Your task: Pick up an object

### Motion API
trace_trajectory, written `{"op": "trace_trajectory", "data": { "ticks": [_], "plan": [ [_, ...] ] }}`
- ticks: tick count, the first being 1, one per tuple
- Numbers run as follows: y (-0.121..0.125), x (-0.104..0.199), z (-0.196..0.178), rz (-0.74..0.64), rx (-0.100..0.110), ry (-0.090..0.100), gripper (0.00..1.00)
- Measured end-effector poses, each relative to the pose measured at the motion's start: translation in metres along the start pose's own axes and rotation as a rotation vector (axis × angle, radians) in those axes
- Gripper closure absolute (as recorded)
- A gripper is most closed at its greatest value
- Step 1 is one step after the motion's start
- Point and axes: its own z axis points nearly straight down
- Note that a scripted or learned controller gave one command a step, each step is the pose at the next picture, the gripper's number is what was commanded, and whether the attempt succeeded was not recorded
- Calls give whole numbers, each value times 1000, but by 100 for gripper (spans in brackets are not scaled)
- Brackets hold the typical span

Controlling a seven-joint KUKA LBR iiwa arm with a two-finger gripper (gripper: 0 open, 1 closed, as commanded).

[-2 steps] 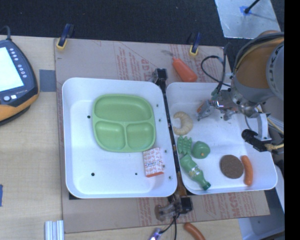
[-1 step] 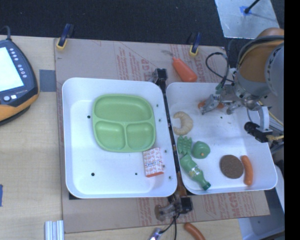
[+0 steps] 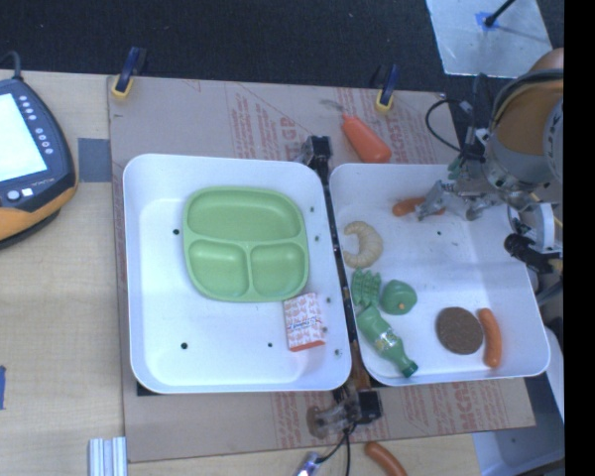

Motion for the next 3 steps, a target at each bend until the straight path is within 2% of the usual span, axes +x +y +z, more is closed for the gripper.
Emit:
{"op": "trace_trajectory", "data": {
  "ticks": [1, 2, 3],
  "plan": [
    [-38, 50, -82, -2, -1, 1, 0],
    [-32, 85, 2, -3, 5, 0, 0],
    [-29, 146, -101, -2, 0, 1, 0]
  ]
}}
